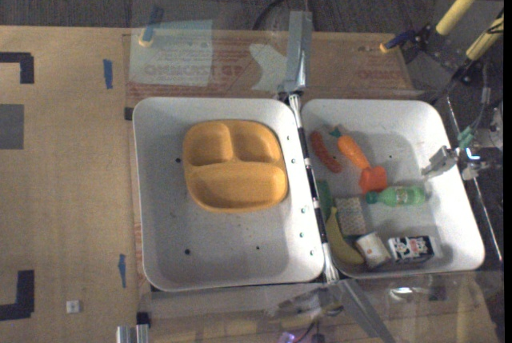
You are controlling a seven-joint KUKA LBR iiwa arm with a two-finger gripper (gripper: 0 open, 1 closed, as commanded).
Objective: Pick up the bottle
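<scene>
Brown, cardboard-like surface point(64, 197), spanning the view below a strip of dark floor. Carrying two shallow white bins side by side, touching along a metal seam: left bin point(160, 245), right bin point(416, 121). Marked at the far left with black angle-shaped tape pieces point(18, 67) and a grey patch point(10, 126). Dotted with short blue tape strips point(108, 73), one near the left bin's upper corner, another lower, beside its left wall. Bearing a clear sheet point(180, 52) with faint printed lettering, lying flat just behind the left bin. Also holding a small pale square point(73, 306) near the bottom left corner.
</scene>
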